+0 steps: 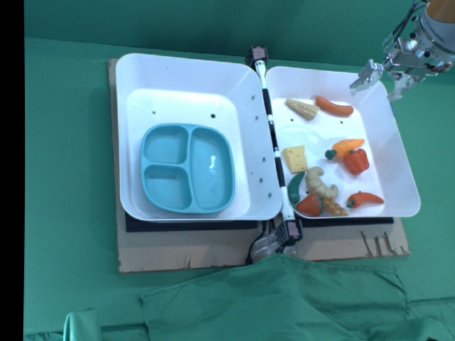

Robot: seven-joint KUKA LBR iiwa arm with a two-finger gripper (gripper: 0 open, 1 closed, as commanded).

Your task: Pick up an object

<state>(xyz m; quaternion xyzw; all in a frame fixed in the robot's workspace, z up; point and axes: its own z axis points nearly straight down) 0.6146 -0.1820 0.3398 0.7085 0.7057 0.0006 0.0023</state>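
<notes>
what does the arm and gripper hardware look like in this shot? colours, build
The arm enters at the top right: an orange band over a grey wrist section. Below it the gripper is bare silver-grey metal, an open linkage-style frame with thin struts rather than a closed housing, ending in two light grey fingers with flat angular tips. No markings can be made out.

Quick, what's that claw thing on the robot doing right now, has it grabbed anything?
Gripper: open, holding nothing, up above the far right corner of the right bin; the toy food lies untouched in the bin.
</notes>
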